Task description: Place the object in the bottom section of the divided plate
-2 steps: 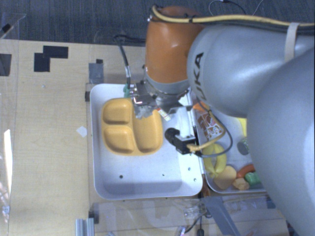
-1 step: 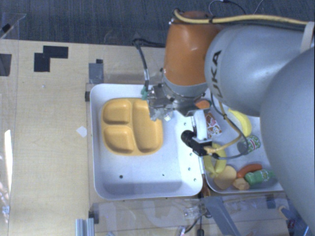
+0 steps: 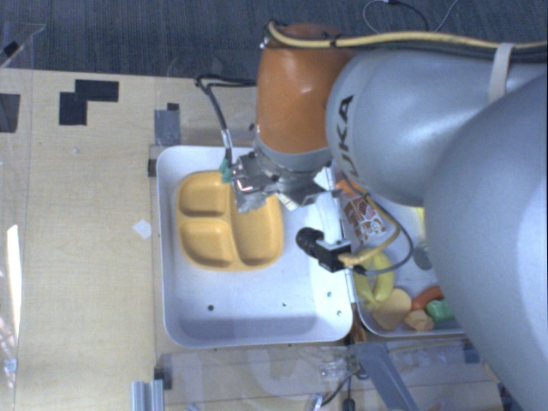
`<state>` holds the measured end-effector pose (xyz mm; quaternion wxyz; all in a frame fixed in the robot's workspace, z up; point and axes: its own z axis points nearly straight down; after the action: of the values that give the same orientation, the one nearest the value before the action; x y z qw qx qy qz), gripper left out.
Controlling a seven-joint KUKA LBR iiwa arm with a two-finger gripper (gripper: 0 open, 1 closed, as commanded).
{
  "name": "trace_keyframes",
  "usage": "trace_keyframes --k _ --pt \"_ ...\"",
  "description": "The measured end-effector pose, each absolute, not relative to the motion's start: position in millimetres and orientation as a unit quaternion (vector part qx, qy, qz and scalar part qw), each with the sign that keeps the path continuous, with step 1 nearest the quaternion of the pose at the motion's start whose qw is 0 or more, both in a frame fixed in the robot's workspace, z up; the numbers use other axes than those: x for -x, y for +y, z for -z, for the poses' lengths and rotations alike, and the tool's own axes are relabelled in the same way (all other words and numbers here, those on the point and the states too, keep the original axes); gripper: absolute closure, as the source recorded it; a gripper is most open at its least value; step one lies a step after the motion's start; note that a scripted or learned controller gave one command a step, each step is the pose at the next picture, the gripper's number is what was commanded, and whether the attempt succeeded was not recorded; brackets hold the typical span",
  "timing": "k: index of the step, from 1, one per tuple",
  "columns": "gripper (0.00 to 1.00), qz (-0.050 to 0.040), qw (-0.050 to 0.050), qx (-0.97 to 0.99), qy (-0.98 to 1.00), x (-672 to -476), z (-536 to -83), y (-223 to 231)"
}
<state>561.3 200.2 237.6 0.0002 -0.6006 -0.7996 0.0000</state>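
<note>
The arm (image 3: pixel 377 118) covers part of the divided plate (image 3: pixel 227 221); jaw state can't be told.

This is a robotics lab. A big grey arm (image 3: pixel 428 118) with an orange band reaches over a pale wooden bench (image 3: pixel 77 255) marked with black tape patches (image 3: pixel 86 99). Two shallow white bins (image 3: pixel 248 319) sit bracketed in place, loose cables (image 3: pixel 402 41) trail across, and dark carpet (image 3: pixel 154 15) lies beyond.
</note>
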Motion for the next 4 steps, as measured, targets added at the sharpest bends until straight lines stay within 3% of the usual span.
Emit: trace_keyframes --k 1,2,3,4 --pt "1.00 0.0004 0.000 0.571 -0.821 -544.8 -255 156" --pt "1.00 0.0007 -0.001 0.583 -0.812 -567.9 -307 147" --pt "1.00 -0.0005 0.001 0.566 -0.825 -550.7 -248 212" --pt "1.00 0.0004 0.000 0.529 -0.848 -533.4 -253 173"
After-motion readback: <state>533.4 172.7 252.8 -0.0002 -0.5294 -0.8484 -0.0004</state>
